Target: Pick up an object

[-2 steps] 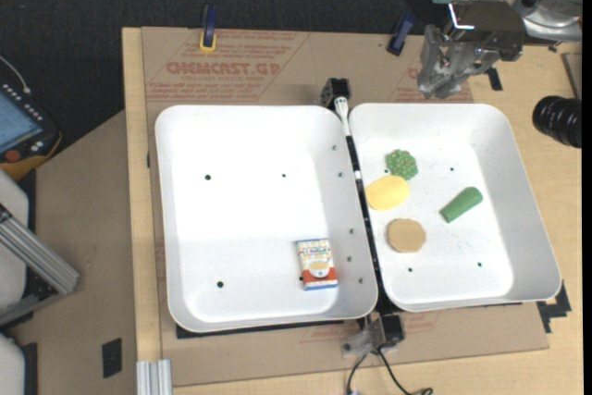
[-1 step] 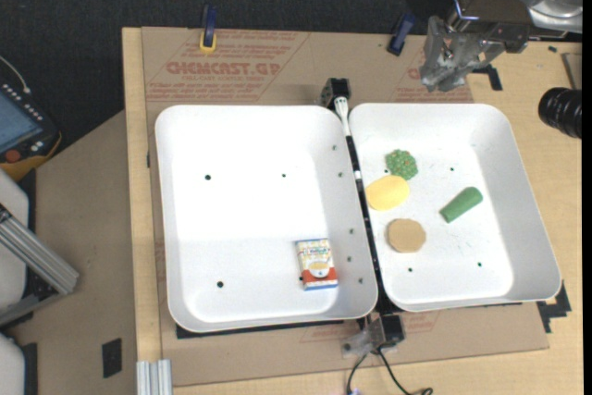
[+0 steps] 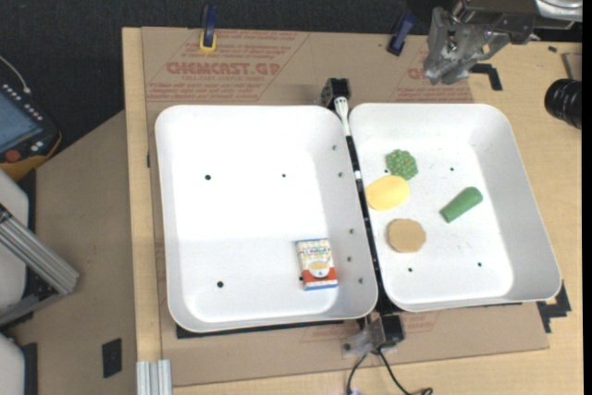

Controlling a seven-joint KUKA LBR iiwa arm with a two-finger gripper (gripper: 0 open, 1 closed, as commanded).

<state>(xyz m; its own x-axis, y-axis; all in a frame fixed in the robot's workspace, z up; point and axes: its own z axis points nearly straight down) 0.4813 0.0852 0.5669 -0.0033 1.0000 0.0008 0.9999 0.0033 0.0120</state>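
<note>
Across the cardboard-covered surface point(image 3: 277, 60) sit two shallow white plastic bins side by side. Left bin point(image 3: 240, 199): one small printed carton point(image 3: 316, 265) near the front right corner, lying flat. Right bin point(image 3: 481, 143): four items clustered left of centre. Yellow rounded lemon-like piece point(image 3: 387, 191), just beside a green knobbly broccoli-like piece point(image 3: 401, 164) behind it. Tan round disc point(image 3: 405, 236) in front of the yellow one. Green cylinder point(image 3: 461, 204), apart to the right, tilted. My jaws point(image 3: 450, 69) hang above the right bin's far edge, holding nothing; cannot tell how far open.
</note>
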